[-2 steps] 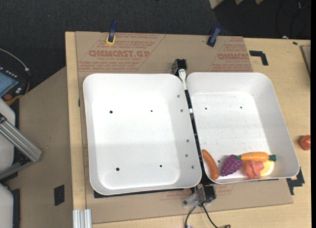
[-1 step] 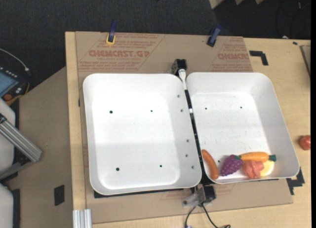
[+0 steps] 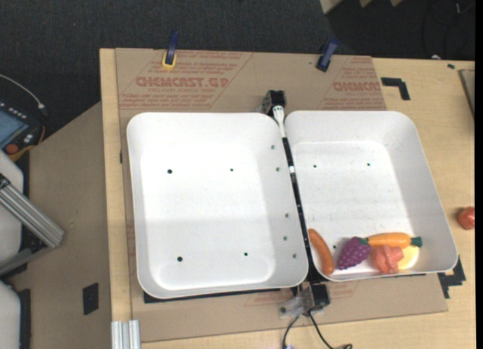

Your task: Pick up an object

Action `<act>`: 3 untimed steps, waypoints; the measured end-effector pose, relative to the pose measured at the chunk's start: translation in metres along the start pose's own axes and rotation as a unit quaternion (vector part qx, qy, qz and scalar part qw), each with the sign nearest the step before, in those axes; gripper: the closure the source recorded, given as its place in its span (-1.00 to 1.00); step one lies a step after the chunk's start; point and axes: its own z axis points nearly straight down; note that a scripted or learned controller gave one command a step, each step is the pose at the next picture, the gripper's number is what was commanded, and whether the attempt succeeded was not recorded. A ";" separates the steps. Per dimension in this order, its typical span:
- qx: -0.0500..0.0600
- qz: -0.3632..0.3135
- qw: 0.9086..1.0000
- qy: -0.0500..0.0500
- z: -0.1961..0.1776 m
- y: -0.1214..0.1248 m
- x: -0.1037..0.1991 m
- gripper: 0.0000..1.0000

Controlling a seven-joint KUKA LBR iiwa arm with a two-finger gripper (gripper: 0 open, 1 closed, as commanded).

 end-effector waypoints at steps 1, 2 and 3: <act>0.000 0.000 1.000 0.000 0.014 0.000 0.000 1.00; 0.000 0.000 1.000 0.000 0.024 0.000 0.000 1.00; 0.000 0.000 1.000 0.000 0.039 0.000 0.000 1.00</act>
